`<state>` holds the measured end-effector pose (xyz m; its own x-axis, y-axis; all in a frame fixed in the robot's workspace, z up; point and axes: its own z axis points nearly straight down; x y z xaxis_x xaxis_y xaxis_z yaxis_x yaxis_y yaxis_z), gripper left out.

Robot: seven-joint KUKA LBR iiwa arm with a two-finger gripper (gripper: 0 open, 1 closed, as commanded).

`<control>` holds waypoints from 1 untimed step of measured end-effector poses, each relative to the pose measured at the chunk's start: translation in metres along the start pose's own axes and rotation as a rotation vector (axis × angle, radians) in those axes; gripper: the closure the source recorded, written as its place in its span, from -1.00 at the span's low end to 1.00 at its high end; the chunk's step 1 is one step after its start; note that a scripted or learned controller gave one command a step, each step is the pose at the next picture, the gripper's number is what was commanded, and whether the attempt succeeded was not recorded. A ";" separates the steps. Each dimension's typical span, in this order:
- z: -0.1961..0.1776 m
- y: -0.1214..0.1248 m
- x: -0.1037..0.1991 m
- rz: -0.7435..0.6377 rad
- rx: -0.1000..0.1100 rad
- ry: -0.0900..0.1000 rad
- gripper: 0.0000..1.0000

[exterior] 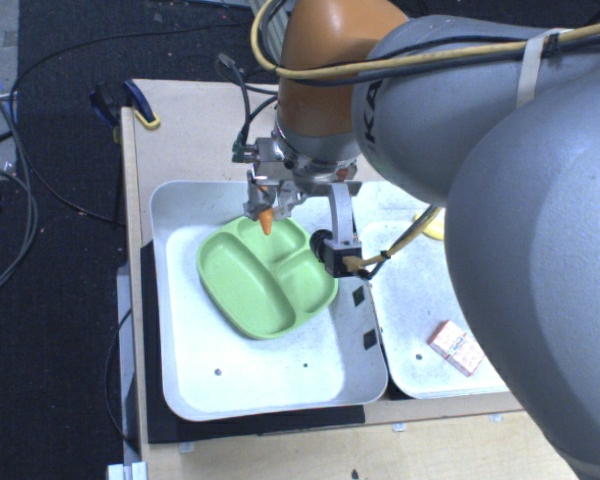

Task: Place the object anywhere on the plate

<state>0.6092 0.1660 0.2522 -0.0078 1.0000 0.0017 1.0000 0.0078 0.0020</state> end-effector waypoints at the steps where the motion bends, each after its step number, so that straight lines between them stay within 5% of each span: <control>1: 0.027 0.004 0.054 0.000 0.002 -0.001 1.00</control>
<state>0.6131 0.2202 0.2251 -0.0079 1.0000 0.0005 1.0000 0.0079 -0.0003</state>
